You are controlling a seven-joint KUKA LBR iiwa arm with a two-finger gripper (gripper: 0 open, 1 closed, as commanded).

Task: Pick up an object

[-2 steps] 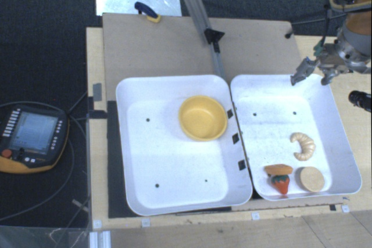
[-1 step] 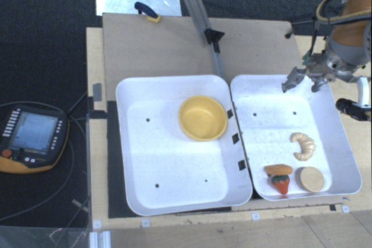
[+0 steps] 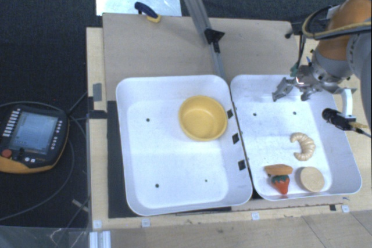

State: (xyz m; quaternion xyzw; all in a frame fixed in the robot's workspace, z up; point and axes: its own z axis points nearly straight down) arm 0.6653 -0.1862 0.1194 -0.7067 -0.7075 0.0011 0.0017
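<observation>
1. The grey arm with the orange band (image 3: 349,17) is reaching in from the right, its two-finger gripper (image 3: 294,92) hanging over the far part of the right shallow white bin (image 3: 256,125).
2. The fingers are spreading wide, gripping nothing.
3. A pale curved croissant-shaped piece (image 3: 303,146) is lying in that bin's near half; a round tan disc (image 3: 311,179) and a red-and-orange toy (image 3: 280,178) are sitting near the front wall.
4. A round yellow bowl (image 3: 203,118) is sitting upright in the left white bin (image 3: 139,142).
</observation>
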